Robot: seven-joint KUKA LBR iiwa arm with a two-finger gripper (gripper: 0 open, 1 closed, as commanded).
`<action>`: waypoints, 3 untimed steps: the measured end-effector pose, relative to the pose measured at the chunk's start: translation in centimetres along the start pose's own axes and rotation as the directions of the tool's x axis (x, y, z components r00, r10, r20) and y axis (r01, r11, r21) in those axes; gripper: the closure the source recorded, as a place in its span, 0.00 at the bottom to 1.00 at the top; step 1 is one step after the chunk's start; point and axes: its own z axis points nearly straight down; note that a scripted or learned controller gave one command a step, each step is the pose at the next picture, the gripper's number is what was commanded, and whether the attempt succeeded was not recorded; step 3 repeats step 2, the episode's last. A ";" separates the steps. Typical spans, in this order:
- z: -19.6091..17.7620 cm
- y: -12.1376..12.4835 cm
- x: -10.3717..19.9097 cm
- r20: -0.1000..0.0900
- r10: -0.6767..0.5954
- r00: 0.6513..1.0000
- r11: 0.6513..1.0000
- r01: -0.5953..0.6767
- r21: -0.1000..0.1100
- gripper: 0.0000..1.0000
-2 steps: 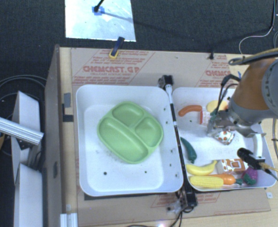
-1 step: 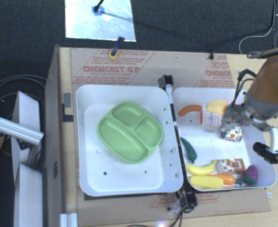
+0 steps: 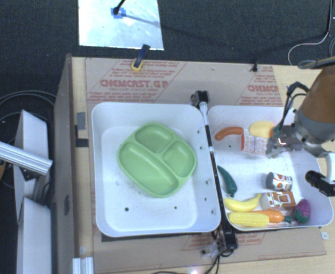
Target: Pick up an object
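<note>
The left bin [image 3: 107, 170] holds a light green divided plate [image 3: 157, 159], lying flat near the middle, with three compartments facing up. A dark divider [image 3: 211, 158] runs between the two bins, from the far edge toward the near edge.

The right bin [image 3: 325, 214] carries the toy food. Just past the divider, near the far side, lies an orange-red sausage [image 3: 229, 133], roughly level across the view. Below it, against the divider side, sits a dark green pepper [image 3: 227, 180], tilted. Toward the near edge a yellow banana [image 3: 242, 203] curves above an ear of yellow corn [image 3: 248, 219], the two close together. An orange carrot [image 3: 273, 216] lies just right of the corn.

Farther along, a small clear packet with red print [image 3: 254, 142] rests beside a pale yellow lemon-like piece [image 3: 262, 128], the two touching or nearly so. Mid-bin stands a small grey can with orange markings [image 3: 278, 181], and below it a little carton with orange and white print [image 3: 279, 199]. A purple eggplant [image 3: 302, 209] lies near the right corner.

The gripper [image 3: 279, 141] hangs over the far right part of this bin, right beside the packet (a bright glare sits at its tip). Whether it holds anything cannot be told. The grey arm with its orange band [image 3: 326, 99] rises behind it to the right.
</note>
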 end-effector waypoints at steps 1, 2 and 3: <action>-0.7 0.1 -0.1 0.000 -0.002 1.000 1.000 0.003 0.003 1.00; 4.5 -4.6 -0.4 -0.002 0.005 1.000 1.000 -0.005 0.003 1.00; 4.5 -4.6 -0.4 -0.002 0.005 1.000 1.000 -0.005 0.003 1.00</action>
